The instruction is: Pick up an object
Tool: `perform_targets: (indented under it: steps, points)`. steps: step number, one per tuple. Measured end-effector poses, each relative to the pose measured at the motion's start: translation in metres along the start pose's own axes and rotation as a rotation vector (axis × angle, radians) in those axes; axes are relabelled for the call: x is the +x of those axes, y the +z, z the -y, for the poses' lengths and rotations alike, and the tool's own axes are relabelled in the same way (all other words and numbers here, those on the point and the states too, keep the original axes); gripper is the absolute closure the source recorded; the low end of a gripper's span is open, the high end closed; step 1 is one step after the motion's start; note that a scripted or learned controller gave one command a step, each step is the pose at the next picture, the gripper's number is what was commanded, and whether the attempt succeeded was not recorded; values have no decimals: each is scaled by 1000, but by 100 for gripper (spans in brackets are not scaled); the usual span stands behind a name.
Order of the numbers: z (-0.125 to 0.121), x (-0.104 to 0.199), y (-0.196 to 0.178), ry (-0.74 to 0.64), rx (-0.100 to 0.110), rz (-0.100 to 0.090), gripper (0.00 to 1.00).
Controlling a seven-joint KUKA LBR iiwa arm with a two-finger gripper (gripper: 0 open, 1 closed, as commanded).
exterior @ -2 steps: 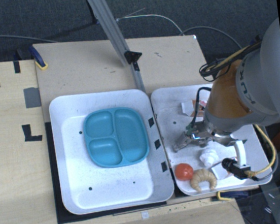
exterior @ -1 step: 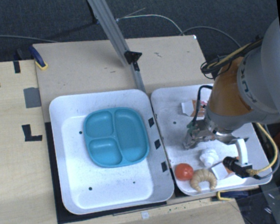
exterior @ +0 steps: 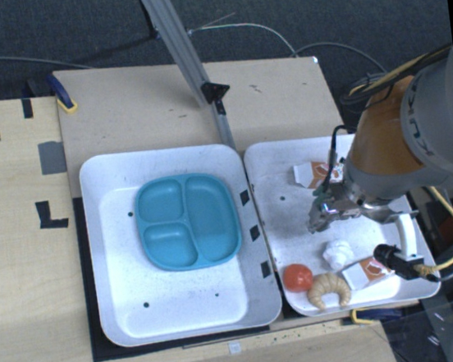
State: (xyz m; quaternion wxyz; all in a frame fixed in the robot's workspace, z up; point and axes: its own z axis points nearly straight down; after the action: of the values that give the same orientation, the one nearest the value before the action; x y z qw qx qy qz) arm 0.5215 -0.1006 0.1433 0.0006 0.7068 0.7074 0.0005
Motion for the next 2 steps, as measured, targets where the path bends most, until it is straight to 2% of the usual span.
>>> perform_targets:
  steps: [2]
  points:
    - [-7,8,-97,-1,-3,1,100]
